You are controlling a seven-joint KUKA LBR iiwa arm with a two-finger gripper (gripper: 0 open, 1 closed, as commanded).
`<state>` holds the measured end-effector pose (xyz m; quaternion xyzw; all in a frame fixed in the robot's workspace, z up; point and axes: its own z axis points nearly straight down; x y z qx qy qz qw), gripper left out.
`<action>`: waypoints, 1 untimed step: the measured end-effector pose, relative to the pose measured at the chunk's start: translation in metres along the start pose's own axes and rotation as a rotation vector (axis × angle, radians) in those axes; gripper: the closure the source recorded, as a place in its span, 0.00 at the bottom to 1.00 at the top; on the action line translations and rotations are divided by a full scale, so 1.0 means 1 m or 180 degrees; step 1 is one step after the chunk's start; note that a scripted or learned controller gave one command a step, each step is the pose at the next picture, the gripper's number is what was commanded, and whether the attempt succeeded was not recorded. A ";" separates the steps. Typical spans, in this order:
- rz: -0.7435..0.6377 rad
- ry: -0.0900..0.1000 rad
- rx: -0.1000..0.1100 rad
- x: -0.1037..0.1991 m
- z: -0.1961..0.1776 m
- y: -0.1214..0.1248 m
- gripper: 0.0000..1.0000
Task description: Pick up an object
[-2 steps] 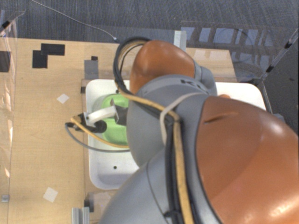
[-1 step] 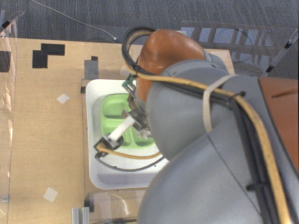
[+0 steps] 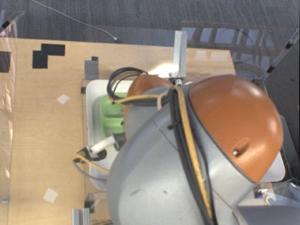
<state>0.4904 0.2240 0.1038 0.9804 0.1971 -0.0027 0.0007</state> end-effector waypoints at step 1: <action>0.0626 0.0048 0.0009 0.003 0.013 -0.009 1.00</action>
